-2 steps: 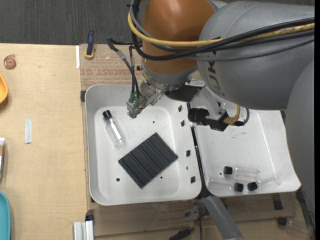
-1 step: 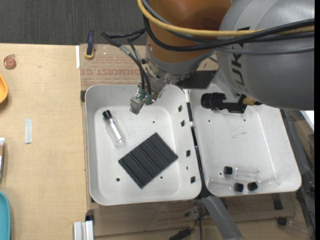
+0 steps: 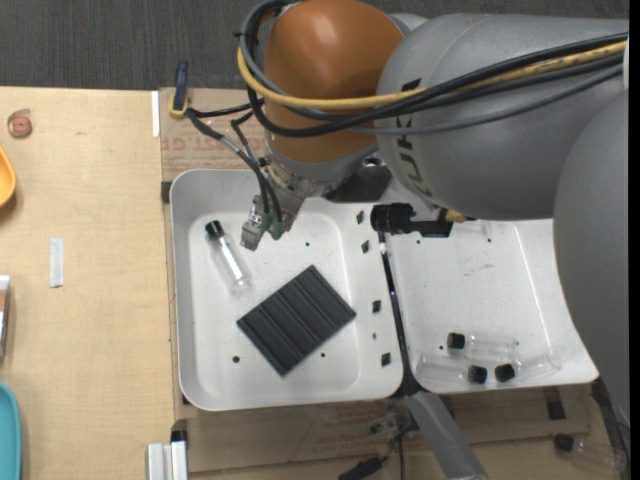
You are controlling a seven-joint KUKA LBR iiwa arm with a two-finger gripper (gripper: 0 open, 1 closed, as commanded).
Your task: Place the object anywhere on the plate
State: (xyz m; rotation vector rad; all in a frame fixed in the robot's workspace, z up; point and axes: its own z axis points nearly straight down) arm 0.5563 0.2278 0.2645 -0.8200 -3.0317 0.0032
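- The dark ribbed plate lies tilted in the left bin.
- A clear tube with a black cap lies above-left of the plate, apart from it.
- The gripper hangs just right of the tube; whether it is open cannot be told.
- Small black-capped pieces lie in the right bin, well right of the plate.

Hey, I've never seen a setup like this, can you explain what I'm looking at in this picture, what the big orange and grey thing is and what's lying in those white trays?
One camera looks down at a slant on a bench. The big grey and orange shape is a robot arm reaching in from the right; its gripper hangs over the left bin. In that bin lie a dark ribbed plate and a clear tube with a black cap, just left of the gripper. I see nothing between its fingers. The right bin holds more clear tubes with black caps near its front edge.
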